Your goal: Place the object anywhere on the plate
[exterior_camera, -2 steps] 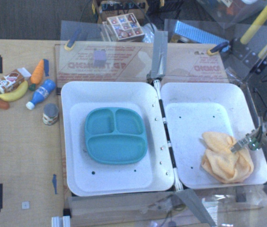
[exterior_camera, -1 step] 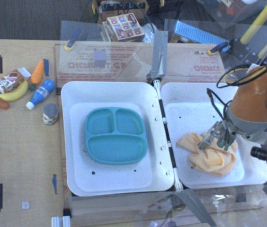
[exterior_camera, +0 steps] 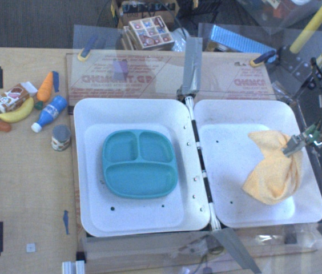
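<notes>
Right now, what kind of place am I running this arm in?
Probably a robotics lab test bench: two white bins side by side, a teal plate, and toy food laid out on the table.

Light: bright, even, from overhead
Shadows: faint, soft
Glare: on the clear panels (exterior_camera: 149, 76) far behind
Focus: slightly soft overall

My gripper (exterior_camera: 294, 147) sits at the right side of the scene, low and about midway between near and far, its slim grey fingertips (exterior_camera: 292, 148) pointing left. The tips look drawn close together, pinching a fold of the yellow cloth (exterior_camera: 272, 176) at its upper right edge. Behind them my wrist (exterior_camera: 321, 131) runs off toward the right edge, a small green part showing on it, and the rest of my arm is too cropped to describe.
</notes>
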Tool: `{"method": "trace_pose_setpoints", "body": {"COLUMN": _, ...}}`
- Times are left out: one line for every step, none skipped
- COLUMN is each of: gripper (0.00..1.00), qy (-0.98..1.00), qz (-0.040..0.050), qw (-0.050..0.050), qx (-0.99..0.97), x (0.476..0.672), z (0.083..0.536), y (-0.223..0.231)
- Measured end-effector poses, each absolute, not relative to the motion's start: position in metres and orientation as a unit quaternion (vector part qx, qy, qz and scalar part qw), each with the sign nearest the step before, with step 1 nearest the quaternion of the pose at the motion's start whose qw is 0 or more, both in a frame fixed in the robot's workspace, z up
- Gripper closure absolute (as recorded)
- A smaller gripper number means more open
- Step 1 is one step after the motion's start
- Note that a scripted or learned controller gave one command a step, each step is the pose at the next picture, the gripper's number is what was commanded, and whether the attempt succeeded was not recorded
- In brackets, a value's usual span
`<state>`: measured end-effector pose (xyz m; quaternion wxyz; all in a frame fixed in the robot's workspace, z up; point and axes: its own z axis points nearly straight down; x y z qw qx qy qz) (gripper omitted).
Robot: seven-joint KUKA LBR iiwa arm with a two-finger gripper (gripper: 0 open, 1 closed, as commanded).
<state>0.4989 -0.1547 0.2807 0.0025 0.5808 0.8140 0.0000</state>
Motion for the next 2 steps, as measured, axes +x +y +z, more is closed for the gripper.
{"method": "trace_pose_setpoints", "body": {"gripper": 1.0, "qy": 0.821, "qz": 0.0004, "qw": 0.002, "qx": 0.571, "x": 0.571, "z": 0.229, "y": -0.08}}
{"method": "trace_pose_setpoints", "body": {"gripper": 1.0, "qy": 0.787, "qz": 0.0002, "qw": 0.002, "qx": 0.617, "x": 0.621, "z": 0.219, "y": -0.09}}
